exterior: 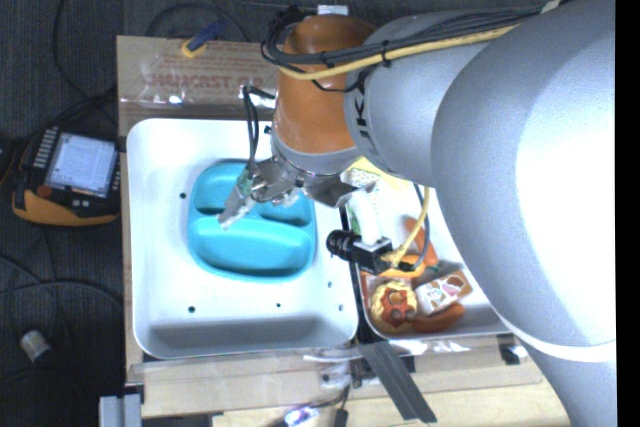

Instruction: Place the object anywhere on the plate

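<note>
The claw (250, 197) hangs over the blue plate (250, 250) in the left bin (160, 215), and I cannot tell if it has anything. The toy food (415, 300) sits in the right bin (480, 323). It looks light, hard and smooth, so a hold across the middle seems best.

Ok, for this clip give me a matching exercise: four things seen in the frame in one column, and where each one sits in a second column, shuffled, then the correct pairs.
Things:
1. blue divided plastic plate
2. pile of red and orange packaged items
3. two-finger gripper
4. orange-cased handheld screen device

Places:
A. on the dark floor, left of the bench
B. in the left white bin
C. over the plate's upper compartments
D. in the right white bin

Pairs: 1-B, 2-D, 3-C, 4-A
</note>
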